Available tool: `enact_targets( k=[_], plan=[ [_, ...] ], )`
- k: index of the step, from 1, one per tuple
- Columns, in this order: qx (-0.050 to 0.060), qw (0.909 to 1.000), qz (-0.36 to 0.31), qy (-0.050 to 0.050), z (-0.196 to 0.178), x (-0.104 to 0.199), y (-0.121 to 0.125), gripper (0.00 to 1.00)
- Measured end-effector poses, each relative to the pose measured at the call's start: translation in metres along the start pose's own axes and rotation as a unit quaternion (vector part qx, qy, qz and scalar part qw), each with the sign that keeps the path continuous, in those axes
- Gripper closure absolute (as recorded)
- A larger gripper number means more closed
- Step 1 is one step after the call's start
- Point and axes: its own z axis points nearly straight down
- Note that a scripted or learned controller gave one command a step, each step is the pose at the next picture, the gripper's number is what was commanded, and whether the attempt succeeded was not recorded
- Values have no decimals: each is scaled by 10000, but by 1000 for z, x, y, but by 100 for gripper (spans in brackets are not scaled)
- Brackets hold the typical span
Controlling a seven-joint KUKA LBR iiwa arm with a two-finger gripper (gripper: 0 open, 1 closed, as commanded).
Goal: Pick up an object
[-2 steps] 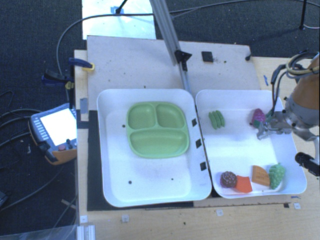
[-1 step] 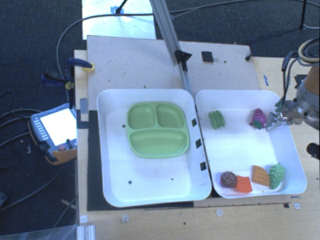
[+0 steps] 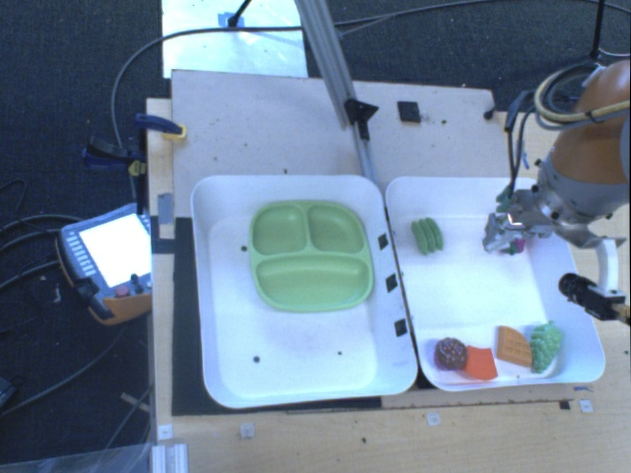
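Observation:
The right bin (image 3: 463,294) holds a green pea pod (image 3: 427,235) near its upper left. Along its lower edge lie a dark round berry-like piece (image 3: 452,353), an orange-red wedge (image 3: 480,364), a tan cracker-like piece (image 3: 513,346) and a green broccoli floret (image 3: 545,343). My gripper (image 3: 505,236) hangs over the upper right part of this bin, well right of the pea pod and above the row of pieces. Nothing shows between its fingers.
The left bin (image 3: 227,363) carries a light green divided plate (image 3: 311,256). A grey pole (image 3: 330,52) slants down to the seam between the bins. Cables, a blue clamp (image 3: 158,124) and a handheld pendant (image 3: 110,259) lie left of the bench.

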Motion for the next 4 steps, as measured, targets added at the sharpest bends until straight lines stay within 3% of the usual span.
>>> enact_targets(
  k=[4],
  plan=[
    [-3, 10000, 4, 4, -28, 201, 46, 100]
  ],
)
